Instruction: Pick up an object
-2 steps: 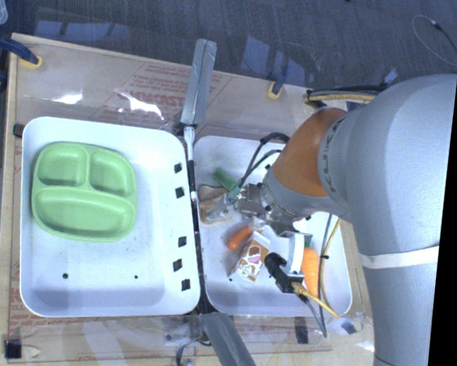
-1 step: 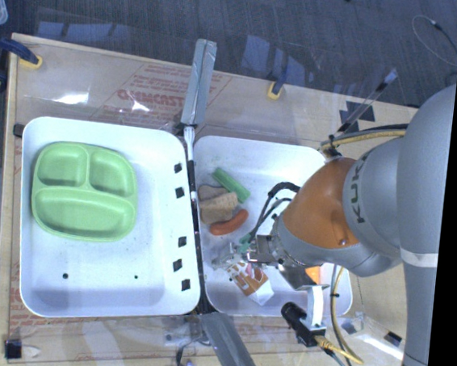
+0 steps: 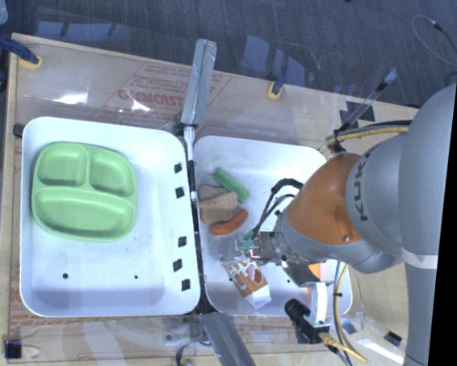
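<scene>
Nothing is lifted yet as I read it: my gripper, whose grasp I cannot tell, hangs low in the right bin, the small carton lying at its six o'clock.

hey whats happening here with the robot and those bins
A grey and orange robot arm reaches in from the right and hangs over the right bin, working at picking something up. Its wrist covers the claw, so a grasp can't be confirmed. In that bin lie a green piece, a tan block, an orange sausage-like item and a small printed carton. The left bin holds a green divided tray.
</scene>
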